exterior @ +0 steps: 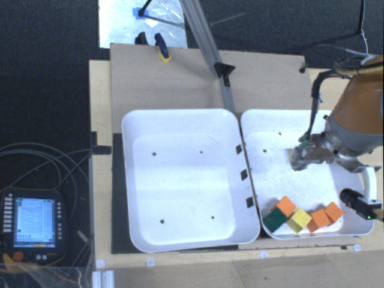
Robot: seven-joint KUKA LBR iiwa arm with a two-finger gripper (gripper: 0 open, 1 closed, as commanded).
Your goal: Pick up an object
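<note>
Several small blocks lie bunched at the near edge of the right bin [270, 131]: an orange block [286, 206], a dark green block [275, 220], a yellow block [298, 220] and two more orange blocks [326, 215] to their right. My gripper [302, 157] hangs over the middle of that bin, up and slightly right of the blocks and apart from them. The grey and orange arm comes in from the right behind it. I see nothing between its fingers.
The left bin [129, 161] sits beside the right one, joined by black clips along the shared wall. A grey pole [204, 32] slants over the back of the bench. A teach pendant [33, 224] and cables lie on the floor at left.
</note>
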